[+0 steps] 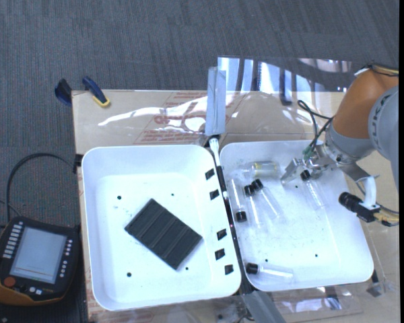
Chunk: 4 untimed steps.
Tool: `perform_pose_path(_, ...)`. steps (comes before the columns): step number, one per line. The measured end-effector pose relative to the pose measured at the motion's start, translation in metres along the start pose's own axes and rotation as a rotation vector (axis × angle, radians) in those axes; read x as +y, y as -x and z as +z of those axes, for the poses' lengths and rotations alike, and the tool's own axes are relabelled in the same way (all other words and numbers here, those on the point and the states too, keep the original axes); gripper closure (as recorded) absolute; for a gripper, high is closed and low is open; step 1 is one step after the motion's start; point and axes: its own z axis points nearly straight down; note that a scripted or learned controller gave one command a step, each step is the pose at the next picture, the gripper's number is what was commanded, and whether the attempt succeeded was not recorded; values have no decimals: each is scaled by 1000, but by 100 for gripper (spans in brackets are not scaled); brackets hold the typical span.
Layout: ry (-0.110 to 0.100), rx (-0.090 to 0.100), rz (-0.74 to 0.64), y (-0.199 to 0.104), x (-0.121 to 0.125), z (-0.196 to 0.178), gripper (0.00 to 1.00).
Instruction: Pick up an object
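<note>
My gripper (297,169) hangs low over the back of the right bin (350,261), below the arm's orange band (363,106). Just to its left lies a clear vial with a yellowish end (262,167). Clear tubes with black caps lie nearby: two side by side (253,188), one along the bin's left wall (240,207), one near the front (269,270). Another clear tube (314,193) lies just below the gripper. A dark ribbed rectangular plate (163,233) rests flat in the left bin (101,180).
Black clips (219,235) line the seam between the bins. A black fitting (355,203) sits at the right bin's right side. Clear panels (276,76) stand behind the bins. A teach pendant (34,254) lies off the bench's left, and a blue clamp (94,91) grips the back left corner.
</note>
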Motion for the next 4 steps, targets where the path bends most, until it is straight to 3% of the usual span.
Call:
perform_pose_path(1, -1, -3, -29, 1, -1, -28, 0)
perform_pose_path(2, -1, -2, -45, -1, -3, 0, 0)
perform_pose_path(4, -2, -1, -48, -2, -15, 0, 0)
